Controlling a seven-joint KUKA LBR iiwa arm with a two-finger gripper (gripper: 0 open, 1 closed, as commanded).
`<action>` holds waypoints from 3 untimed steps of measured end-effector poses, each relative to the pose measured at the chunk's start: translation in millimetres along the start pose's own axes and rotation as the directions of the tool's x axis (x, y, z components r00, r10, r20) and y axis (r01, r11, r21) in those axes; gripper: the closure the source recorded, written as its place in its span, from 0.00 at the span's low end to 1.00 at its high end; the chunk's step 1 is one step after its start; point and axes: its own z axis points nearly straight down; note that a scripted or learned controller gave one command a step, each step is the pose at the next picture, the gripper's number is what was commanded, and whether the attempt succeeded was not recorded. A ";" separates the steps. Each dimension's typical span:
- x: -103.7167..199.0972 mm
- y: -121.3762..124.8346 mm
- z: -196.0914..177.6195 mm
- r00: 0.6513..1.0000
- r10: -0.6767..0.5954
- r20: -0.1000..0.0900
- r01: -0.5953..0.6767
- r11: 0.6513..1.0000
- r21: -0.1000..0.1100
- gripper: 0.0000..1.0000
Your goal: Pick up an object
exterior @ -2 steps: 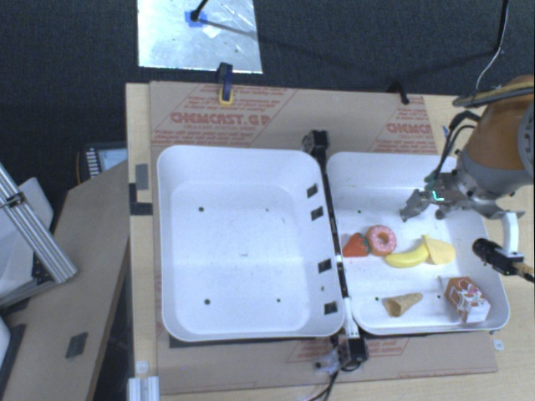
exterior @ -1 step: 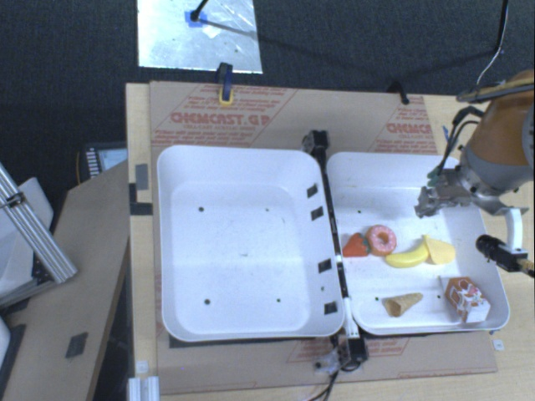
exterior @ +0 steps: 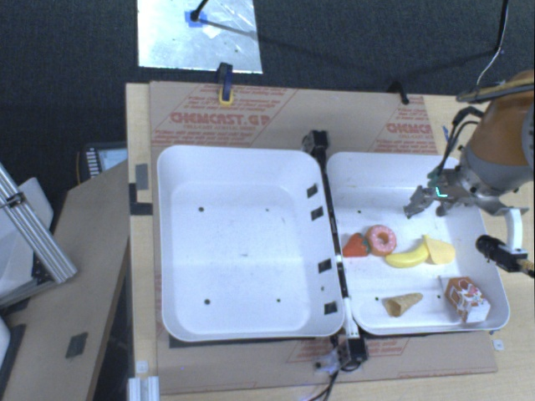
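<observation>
Presently the gripper (exterior: 428, 202), apparently spread and holding nothing, hangs far of the doughnut (exterior: 382, 240) and banana (exterior: 406, 258); crowded toys risk a glancing miss.

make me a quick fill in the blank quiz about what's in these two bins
All the toy food lies in the ____ bin as the camera sees it.
The pink donut touches the red ____.
The banana's colour is ____.
The gripper hovers over the bin's ____ part.

Missing: right; strawberry; yellow; far
</observation>
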 end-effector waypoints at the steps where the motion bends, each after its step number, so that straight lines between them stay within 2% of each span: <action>1: -0.2 1.2 -11.3 1.000 0.000 0.001 0.000 1.000 -0.004 1.00; 2: -0.2 1.0 -10.8 1.000 0.000 0.001 0.000 1.000 -0.003 0.00; 3: -0.4 2.1 -22.1 1.000 -0.001 0.001 0.001 1.000 -0.007 1.00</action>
